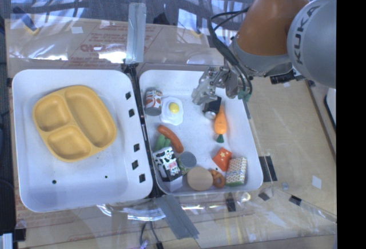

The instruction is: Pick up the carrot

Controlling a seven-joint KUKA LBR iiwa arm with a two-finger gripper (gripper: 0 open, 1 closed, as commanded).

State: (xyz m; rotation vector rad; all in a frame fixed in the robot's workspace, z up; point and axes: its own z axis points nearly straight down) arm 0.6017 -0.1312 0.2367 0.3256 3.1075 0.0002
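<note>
Carrot (221, 122): we log it lying in the right bin (251, 145), not lifted. Gripper (209, 97) hovers at its 11 o'clock; we cannot tell its opening. Grasp and lift remain.

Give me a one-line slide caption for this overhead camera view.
KUKA arm's pincer hovers just above the carrot in the right bin, among other toy foods.

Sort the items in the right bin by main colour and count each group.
Orange or red: 4 - carrot, sausage, carton, pretzel
White: 2 - fried egg, cow-print carton
Grey or silver: 2
Green: 1
Tan: 1
Multicoloured: 1
Total: 11
</note>
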